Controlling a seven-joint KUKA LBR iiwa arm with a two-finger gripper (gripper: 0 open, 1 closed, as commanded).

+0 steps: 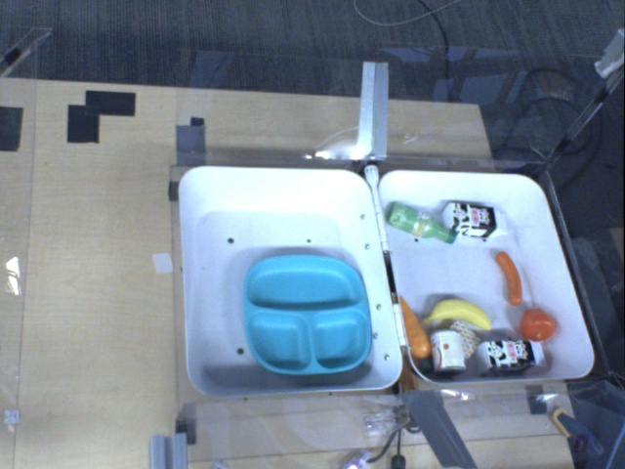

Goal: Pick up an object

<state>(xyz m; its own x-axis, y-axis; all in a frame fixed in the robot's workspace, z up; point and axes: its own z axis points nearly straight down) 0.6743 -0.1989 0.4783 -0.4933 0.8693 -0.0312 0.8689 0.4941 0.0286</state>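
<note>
The right bin (pixel 532 203) holds several small items. A green bottle (pixel 419 222) lies near its back left, with a black-and-white carton (pixel 470 219) just to its right. An orange sausage (pixel 508 276) lies toward the right side. A red-orange tomato (pixel 538 324) sits at the front right. A yellow banana (pixel 460 312) rests at the front middle, above a small white cup (pixel 448 351) and a second black-and-white carton (pixel 509 354). An orange carrot (pixel 414 329) lies against the bin's left wall.
The left bin (pixel 210 213) bears a blue divided plate (pixel 306 313) in its front half. A metal post (pixel 374 110) stands behind the seam between the bins. A black cable (pixel 430 8) loops across the floor at the back.
</note>
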